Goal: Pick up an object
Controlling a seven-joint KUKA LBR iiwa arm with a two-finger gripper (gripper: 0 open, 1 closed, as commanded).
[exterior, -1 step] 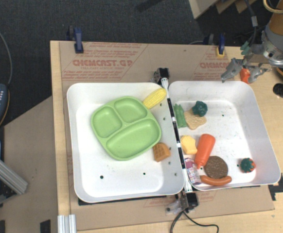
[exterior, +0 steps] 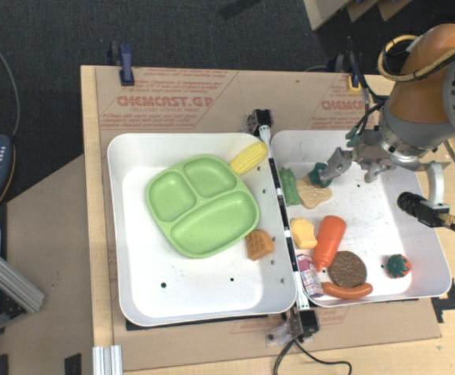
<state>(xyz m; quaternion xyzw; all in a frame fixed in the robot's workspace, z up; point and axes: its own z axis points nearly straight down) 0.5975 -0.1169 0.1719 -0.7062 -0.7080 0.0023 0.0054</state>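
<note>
My gripper (exterior: 349, 170) hangs over the far part of the right bin (exterior: 423, 237), open, with nothing between its fingers. One fingertip (exterior: 324, 173) sits just above a tan bread slice (exterior: 314, 197); a green pod (exterior: 289, 186) lies to that slice's left. Nearer the front of this bin lie a yellow piece (exterior: 302, 233), an orange carrot (exterior: 330, 241), a brown patty (exterior: 347, 269), a sausage (exterior: 347, 291), a pink packet (exterior: 306, 273) and a red fruit with a green top (exterior: 399, 266).
The left bin (exterior: 134, 233) holds a green divided plate (exterior: 204, 204), a corn cob (exterior: 248, 158) at its far right corner and a brown-orange piece (exterior: 259, 244) by the divider. The grey and orange arm (exterior: 427, 76) reaches in from the upper right.
</note>
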